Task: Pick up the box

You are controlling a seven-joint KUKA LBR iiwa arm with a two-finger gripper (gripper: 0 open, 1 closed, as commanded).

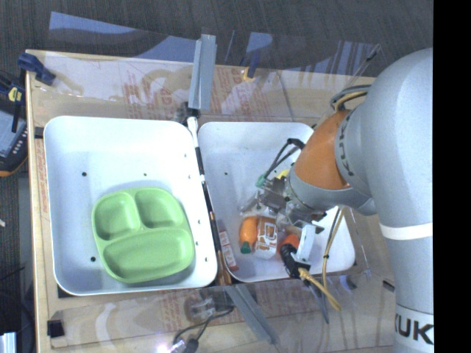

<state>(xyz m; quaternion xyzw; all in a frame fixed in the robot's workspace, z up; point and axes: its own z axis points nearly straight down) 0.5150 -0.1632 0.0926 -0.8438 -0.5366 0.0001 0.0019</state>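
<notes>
A small box (pixel 267 241) with white and orange-brown print lies near the front of the right bin (pixel 228 160). My gripper (pixel 271 201) hangs just above and behind the box, at the end of the orange-banded wrist, which covers much of the bin's right half. An orange rounded item (pixel 249 232) lies against the box's left side, and a red item (pixel 291 239) sits to its right, partly under the wrist.
The left bin (pixel 66 168) holds a green divided plate (pixel 143 234). A narrow red-brown packet (pixel 227 253) lies along the right bin's front-left wall. Cables (pixel 324 271) hang off the wrist over the bin's front rim.
</notes>
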